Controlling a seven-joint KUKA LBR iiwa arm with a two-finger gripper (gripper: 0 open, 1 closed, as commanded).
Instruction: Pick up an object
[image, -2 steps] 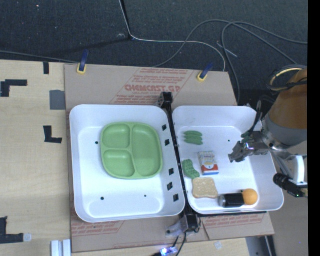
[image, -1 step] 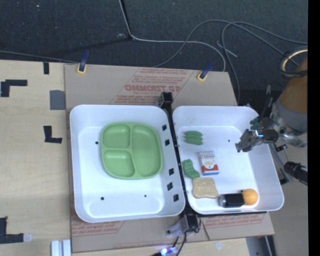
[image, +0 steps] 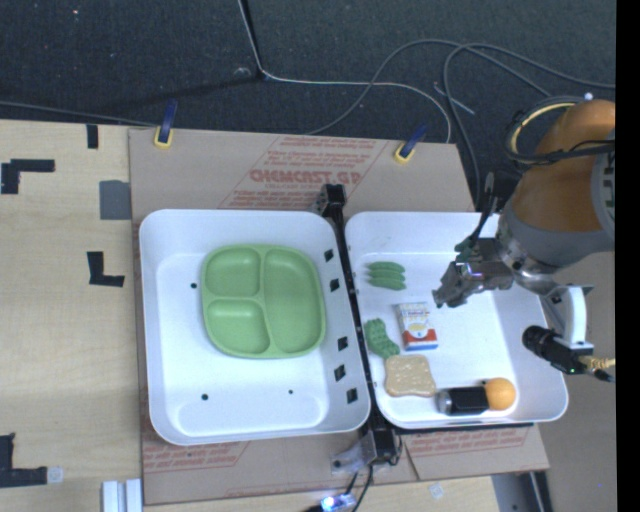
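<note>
From my remote station I see a cardboard sheet (image: 300, 165) covering the bench, with two shallow white bins side by side on it. The left bin (image: 170, 400) holds a green divided plate (image: 264, 301), lying flat near its centre. The right bin (image: 535, 400) carries the loose items. The arm (image: 560, 190) reaches in from the right, orange band uppermost, and its gripper (image: 452, 290) hangs over the right bin's middle, above bare floor, just right of the small carton (image: 415, 326). I cannot tell how the jaws stand; nothing is visibly between them. In descending size: a slice of toast (image: 409, 376) by the near wall, a black object (image: 463, 401) touching an orange ball (image: 500, 394) beside it, the white-and-red carton, a green leafy piece (image: 380, 338) against the divider, and green pea pods (image: 385, 273) farther back.
</note>
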